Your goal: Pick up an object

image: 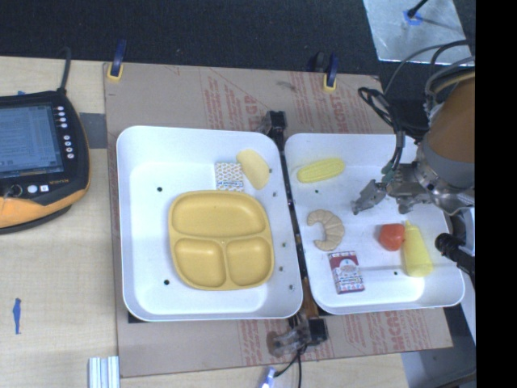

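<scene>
While reaching in from the right edge of the frame, hovering with the gripper (pixel 386 197) over the right bin (pixel 323 297), fingers spread apart and grasping nothing. Lying near it: tomato (pixel 392 236) touching a yellow piece (pixel 417 250) at lower right, croissant (pixel 327 228) and red card box (pixel 346 272) lower centre, corn (pixel 321 170) above. Sitting in the left bin (pixel 137 281): yellow divided plate (pixel 220 238).
</scene>
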`<state>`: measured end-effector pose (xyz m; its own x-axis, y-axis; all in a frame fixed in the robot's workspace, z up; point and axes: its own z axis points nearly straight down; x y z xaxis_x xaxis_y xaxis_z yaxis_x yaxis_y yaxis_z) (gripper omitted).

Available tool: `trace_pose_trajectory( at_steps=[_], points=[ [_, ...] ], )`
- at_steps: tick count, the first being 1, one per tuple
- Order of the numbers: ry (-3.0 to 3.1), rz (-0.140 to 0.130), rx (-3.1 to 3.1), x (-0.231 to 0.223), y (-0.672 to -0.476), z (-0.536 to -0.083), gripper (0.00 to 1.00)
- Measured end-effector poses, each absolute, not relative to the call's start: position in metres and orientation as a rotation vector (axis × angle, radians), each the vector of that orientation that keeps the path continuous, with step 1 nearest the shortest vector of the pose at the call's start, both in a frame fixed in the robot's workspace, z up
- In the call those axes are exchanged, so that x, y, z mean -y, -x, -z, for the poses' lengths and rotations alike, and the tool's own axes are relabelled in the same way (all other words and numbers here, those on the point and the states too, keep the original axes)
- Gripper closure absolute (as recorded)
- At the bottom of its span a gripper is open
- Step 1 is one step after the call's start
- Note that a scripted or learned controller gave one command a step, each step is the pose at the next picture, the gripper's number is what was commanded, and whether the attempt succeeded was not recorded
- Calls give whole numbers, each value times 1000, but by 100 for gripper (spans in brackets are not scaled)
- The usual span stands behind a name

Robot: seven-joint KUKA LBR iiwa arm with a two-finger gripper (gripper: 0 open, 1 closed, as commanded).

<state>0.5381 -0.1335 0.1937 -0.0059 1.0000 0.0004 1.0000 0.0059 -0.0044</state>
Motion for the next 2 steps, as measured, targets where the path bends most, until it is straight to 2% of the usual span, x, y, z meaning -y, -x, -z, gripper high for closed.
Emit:
trace_pose_trajectory(
  at_steps=[1, 2],
  points=[
    [2212, -6, 2227, 105, -526, -125, 0],
    [2211, -7, 2226, 107, -535, -91, 0]
  ],
)
